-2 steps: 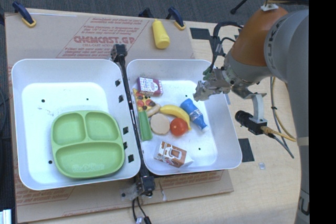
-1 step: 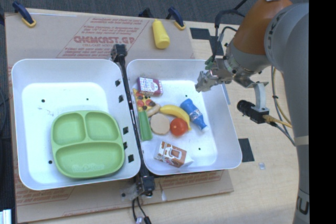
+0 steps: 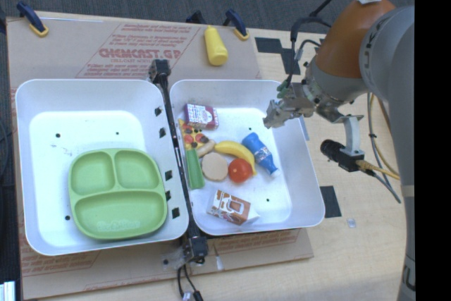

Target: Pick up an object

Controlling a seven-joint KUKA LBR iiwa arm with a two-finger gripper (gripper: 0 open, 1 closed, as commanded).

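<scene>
Probably the easiest pick is the tomato [image 3: 240,170], lying mid-bin in the right bin [image 3: 299,204], touching the banana [image 3: 235,149] at its 11 o'clock and close to the blue bottle [image 3: 259,152] at its 2 o'clock. It looks light, smooth and round, so likely slippery; grip it across the middle. From 3 o'clock the arm reaches in, wrist bent down, the gripper [image 3: 273,118] over the bin's upper right rim. Open or closed, I cannot tell.
</scene>
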